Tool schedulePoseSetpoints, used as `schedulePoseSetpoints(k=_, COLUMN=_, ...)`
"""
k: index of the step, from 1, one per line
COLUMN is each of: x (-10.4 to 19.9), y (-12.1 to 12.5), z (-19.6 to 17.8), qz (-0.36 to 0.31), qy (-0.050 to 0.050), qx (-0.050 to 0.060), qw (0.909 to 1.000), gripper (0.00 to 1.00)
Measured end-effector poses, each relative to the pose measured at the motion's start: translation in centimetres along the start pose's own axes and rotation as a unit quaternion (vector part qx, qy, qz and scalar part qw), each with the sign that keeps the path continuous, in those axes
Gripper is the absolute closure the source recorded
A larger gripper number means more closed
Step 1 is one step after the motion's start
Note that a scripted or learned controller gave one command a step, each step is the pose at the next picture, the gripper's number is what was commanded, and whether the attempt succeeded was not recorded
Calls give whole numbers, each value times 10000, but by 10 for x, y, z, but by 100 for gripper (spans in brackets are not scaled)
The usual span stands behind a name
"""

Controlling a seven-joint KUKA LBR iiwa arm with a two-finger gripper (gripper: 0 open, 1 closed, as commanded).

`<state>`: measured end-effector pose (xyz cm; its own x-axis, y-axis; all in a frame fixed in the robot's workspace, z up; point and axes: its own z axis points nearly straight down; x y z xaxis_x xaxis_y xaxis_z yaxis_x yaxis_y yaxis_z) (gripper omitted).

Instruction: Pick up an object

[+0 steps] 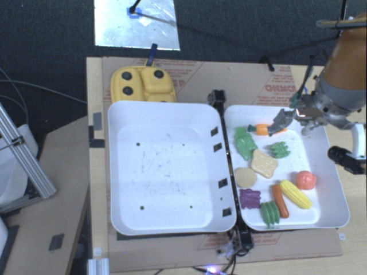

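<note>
The grey two-finger claw (282,122) hangs over the far edge of the right-hand shallow white plastic bin (338,202), its tips just beside a small orange carrot-shaped toy (262,129); how far it is open I cannot tell. In that bin, nearer than the carrot, lie a green leafy toy (245,144), a tan bread slice (264,164) and a yellow corn cob (295,193).

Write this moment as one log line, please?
arm: over right bin | pincer: at orange carrot-like toy, grip unclear | left bin: no toys | lift: not yet
</note>
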<state>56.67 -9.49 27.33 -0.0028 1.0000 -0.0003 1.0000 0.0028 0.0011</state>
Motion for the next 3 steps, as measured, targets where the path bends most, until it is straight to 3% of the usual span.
schedulePoseSetpoints(k=1, x=-31, y=-35, z=196, qz=26, qy=5, qx=35, qw=10000, gripper=0)
schedulePoseSetpoints(k=2, x=-29, y=-82, z=189, qz=21, qy=7, qx=20, qw=10000, gripper=0)
schedulePoseSetpoints(k=3, x=44, y=-63, z=83, qz=-48, qy=9, qx=-52, qw=10000, gripper=0)
